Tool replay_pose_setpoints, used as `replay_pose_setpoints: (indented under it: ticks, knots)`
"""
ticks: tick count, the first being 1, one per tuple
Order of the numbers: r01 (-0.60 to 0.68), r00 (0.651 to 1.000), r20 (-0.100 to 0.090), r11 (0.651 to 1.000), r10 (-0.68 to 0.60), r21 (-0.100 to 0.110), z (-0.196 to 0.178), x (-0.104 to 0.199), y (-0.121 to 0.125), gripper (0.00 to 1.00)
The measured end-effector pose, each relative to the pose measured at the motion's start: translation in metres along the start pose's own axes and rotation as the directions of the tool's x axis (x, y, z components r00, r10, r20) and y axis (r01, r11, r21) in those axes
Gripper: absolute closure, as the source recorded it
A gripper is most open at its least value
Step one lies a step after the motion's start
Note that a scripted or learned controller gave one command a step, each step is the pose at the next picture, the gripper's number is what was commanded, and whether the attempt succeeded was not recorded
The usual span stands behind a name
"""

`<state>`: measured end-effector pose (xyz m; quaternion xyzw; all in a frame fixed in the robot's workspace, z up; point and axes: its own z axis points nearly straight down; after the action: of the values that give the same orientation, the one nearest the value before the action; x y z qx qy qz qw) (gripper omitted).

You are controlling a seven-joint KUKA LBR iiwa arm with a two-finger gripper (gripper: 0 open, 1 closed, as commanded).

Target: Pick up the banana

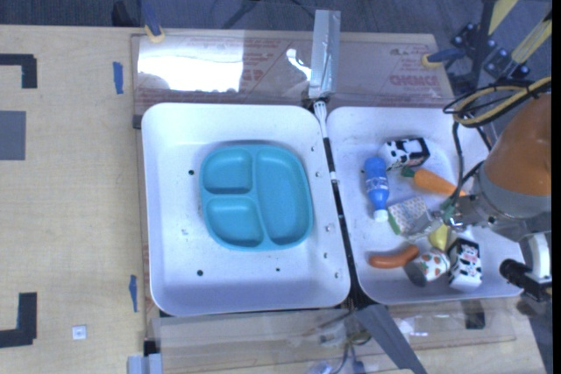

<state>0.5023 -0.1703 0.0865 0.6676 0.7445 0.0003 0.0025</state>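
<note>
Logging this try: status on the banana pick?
Gripper low over right bin. Banana beside it, unlifted. Carrot, cow toy crowding.

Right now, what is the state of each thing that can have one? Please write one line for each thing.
Blue divided plate: flat in the left bin, compartments bare.
Blue bottle: lying on its side in the right bin.
Carrot: lying flat.
Sausage: lying flat.
Banana: in the right bin, partly hidden beside the gripper.
Cow toy: at the far end of the right bin.
</note>
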Motion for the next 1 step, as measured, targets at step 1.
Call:
replay_pose_setpoints:
  ticks: [1]
  knots:
    - [-0.003,1.000,0.001,1.000,0.003,-0.002,-0.0094,-0.0007,0.0002,1.00]
